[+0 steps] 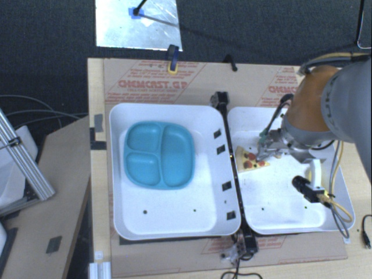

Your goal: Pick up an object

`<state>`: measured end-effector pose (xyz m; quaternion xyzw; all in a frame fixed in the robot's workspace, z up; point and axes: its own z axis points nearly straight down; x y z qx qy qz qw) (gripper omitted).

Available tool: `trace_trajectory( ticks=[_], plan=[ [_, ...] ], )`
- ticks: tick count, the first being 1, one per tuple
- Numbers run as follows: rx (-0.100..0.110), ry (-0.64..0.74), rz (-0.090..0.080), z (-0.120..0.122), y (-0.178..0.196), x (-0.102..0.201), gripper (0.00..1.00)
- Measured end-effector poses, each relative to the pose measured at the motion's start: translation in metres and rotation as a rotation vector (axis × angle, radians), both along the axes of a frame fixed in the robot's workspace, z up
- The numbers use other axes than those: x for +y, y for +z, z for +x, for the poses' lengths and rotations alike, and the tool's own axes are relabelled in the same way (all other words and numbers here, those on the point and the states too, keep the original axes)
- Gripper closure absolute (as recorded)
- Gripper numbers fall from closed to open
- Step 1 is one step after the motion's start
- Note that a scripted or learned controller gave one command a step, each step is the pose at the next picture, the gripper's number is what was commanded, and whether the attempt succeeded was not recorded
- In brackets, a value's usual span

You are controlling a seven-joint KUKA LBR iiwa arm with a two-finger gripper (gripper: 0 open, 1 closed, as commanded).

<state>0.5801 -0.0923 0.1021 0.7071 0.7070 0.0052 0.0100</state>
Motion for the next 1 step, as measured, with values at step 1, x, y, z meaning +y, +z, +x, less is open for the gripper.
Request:
trace_trajectory(
  ticks=[1],
  plan=[
    [0.015, 0.013, 0.01, -0.0285, 0.0872, 0.0936, 1.0]
  ],
)
